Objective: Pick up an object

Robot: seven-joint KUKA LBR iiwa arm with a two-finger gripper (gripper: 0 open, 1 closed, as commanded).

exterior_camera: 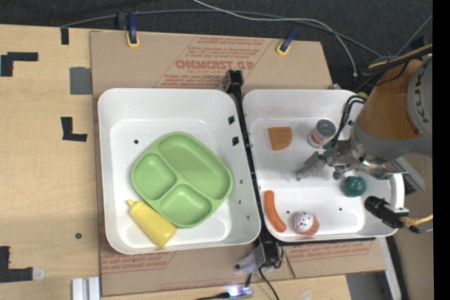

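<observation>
In the right bin [302, 100] the gripper [307, 168] hovers mid-floor, fingers spread and holding nothing; the toast [280, 138] lies toward the back edge, the sausage [273, 211] along the front-left corner.

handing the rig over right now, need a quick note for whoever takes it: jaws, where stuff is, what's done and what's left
Gripper: low in the right bin, jaws open, nothing between them.
Right bin: orange sponge-like piece at upper left, small can beside the arm, teal ball under the wrist, orange sausage-shaped toy and speckled ball along the near edge.
Left bin: green divided plate, yellow bottle against its near corner.
Done: no object lifted.
Left: close on one object and lift it.
</observation>
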